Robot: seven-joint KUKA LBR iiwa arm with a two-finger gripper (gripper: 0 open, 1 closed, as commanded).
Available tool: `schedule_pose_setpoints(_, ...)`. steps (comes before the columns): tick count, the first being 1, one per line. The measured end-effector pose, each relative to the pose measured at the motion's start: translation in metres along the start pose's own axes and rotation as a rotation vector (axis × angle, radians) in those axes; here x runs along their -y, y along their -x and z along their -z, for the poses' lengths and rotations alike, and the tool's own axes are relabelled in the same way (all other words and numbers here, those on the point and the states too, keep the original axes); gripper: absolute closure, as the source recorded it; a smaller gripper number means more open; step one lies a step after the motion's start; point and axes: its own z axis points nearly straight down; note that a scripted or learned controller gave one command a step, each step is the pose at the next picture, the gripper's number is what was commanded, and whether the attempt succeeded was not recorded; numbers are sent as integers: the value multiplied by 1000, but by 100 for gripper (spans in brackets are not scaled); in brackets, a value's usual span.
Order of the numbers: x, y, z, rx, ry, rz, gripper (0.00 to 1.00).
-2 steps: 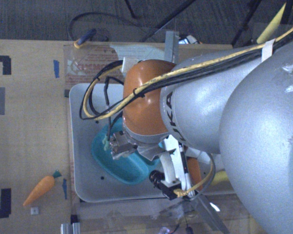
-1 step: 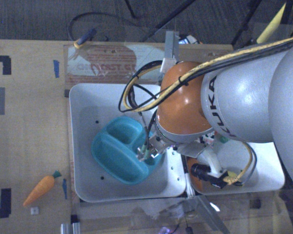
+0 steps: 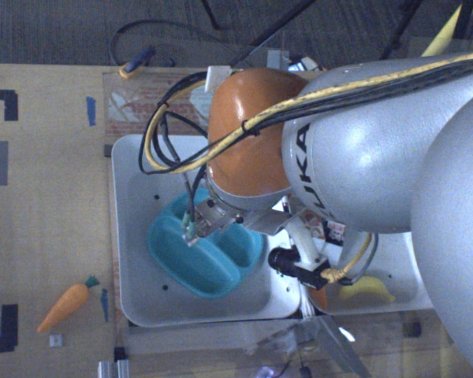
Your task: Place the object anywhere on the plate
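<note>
A teal divided plate [image 3: 199, 257] lies in the left white bin [image 3: 134, 211], toward its front. The arm's orange wrist band [image 3: 248, 136] and grey body hang over the bin and cover the plate's far right part. The gripper sits under the wrist, just above the plate's upper edge, and is mostly hidden. In the right bin a yellow banana-like object [image 3: 368, 290] shows past the arm, with a small orange piece [image 3: 318, 298] beside it.
A toy carrot [image 3: 64, 306] lies on the wooden bench left of the bins, outside them. Black and yellow cables [image 3: 162, 144] loop over the left bin's back part. Blue tape marks dot the bench.
</note>
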Motion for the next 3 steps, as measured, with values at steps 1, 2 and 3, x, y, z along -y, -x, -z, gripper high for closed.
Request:
schedule_pose_setpoints(1,18,28,131,1,0,-165,100)
schedule_pose_setpoints(2,8,-6,53,0,-1,-176,100)
schedule_pose_setpoints(3,6,-9,-8,-1,-3,-9,100)
